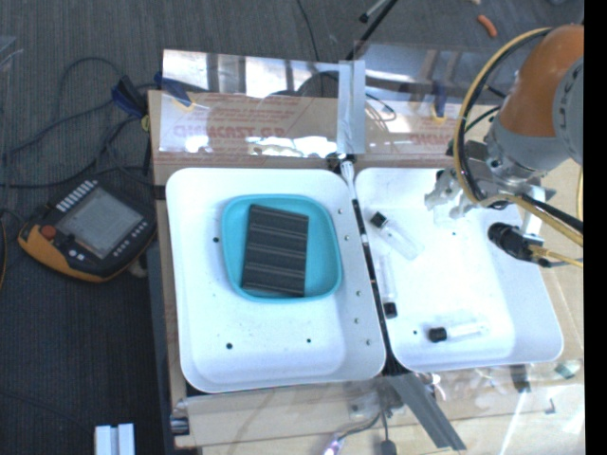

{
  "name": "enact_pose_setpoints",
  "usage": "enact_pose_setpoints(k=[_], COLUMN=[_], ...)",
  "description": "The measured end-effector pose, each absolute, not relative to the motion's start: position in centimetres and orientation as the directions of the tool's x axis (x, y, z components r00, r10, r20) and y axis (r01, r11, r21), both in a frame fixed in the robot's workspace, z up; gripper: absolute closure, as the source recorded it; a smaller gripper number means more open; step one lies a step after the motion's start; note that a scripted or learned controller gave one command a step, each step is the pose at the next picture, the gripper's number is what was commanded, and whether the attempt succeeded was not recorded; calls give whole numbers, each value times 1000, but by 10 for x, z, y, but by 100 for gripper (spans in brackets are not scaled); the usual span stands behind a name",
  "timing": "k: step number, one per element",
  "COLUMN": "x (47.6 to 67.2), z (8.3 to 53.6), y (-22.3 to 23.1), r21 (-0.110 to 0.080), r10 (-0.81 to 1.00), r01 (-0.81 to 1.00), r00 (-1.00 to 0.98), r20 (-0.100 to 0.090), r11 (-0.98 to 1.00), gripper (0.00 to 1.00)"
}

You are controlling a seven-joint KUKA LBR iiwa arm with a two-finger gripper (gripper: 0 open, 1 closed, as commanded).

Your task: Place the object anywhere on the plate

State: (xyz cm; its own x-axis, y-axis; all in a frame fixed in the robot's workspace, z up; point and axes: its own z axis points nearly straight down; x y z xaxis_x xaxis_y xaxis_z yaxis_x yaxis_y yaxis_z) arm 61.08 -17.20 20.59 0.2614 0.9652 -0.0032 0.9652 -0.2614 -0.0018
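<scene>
— What is the bench (285, 401) carrying?
— Two shallow white bins are sitting on it side by side, touching along their inner rims: the left bin (194, 349) and the right bin (531, 339). A cardboard panel (247, 126) is standing behind them.

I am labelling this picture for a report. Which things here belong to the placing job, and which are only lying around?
For the job:
- dark ribbed block, lying on the plate
- blue plate in the left bin
- gripper over the right bin

Lying about:
- three markers in the right bin
- handheld controller left of the bench
- cables
</scene>
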Motion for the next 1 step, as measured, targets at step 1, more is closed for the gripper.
enact_pose_setpoints(k=[1], x=[611], z=[206], y=[-172], r21=[-1], r10=[965], r01=[965], r00=[261], r20=[-3], r11=[-261], gripper=[0])
